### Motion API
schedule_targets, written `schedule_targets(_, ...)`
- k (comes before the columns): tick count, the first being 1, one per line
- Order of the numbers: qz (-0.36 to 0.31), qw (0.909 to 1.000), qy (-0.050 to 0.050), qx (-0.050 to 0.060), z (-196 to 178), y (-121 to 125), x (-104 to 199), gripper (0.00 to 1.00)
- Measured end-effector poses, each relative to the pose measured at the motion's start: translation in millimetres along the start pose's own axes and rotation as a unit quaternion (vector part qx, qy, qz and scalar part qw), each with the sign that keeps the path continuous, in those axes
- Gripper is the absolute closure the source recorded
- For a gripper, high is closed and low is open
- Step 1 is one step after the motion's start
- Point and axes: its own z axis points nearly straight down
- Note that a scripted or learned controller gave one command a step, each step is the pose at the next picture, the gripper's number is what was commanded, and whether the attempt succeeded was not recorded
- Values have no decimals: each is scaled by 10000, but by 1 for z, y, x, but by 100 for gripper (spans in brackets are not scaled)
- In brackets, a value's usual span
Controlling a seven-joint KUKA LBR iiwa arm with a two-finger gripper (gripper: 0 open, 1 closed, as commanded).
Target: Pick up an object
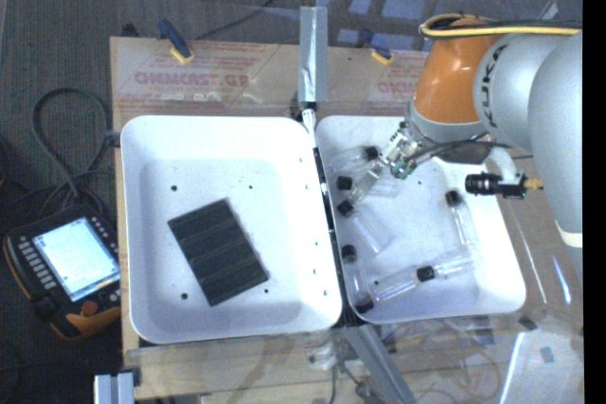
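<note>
arm (530, 80) lettering: "kuk" in dark letters on the grey casing beside the orange band, running vertically, cut off at the band's edge
board (204, 76) under the bins: faint red print, roughly "chemcast gp"; repeated at right, partly hidden
handheld screen (68, 258): lit, text too small to read

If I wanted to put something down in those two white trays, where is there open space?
The left bin has most room: bare floor all round the dark ridged pad, above all toward its far wall. The right bin is crowded: clear black-capped tubes lie scattered across it, and the tool hangs over its far left. Only small gaps remain between tubes.
</note>
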Motion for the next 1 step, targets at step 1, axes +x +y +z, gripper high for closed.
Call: schedule_targets(1, 2, 10000, -15, -21, -11, 2, -1, 100)
